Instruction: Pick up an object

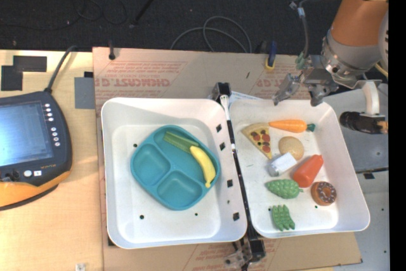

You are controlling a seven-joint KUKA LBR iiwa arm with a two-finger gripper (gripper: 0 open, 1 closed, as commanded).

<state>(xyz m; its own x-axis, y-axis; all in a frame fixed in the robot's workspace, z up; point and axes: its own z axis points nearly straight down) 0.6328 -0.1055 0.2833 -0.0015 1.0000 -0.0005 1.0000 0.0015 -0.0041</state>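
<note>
My gripper (297, 96) hangs over the far rim of the right bin (355, 200), open, with nothing between its fingers. Just in front of it lies an orange carrot (290, 126). Further toward the front are a pizza slice (259, 138), a beige potato (292, 147), a small white and grey piece (281, 165), a red piece (308, 171), a donut (324, 193) and two green vegetables (282, 188) (283, 217). All of these rest on the bin floor, apart from the gripper.
The left bin (120, 212) holds a teal divided plate (158, 168) with a banana (203, 164) and a green vegetable (181, 140) on it. A tablet (28, 136) lies at the far left of the bench. Cables run behind the bins.
</note>
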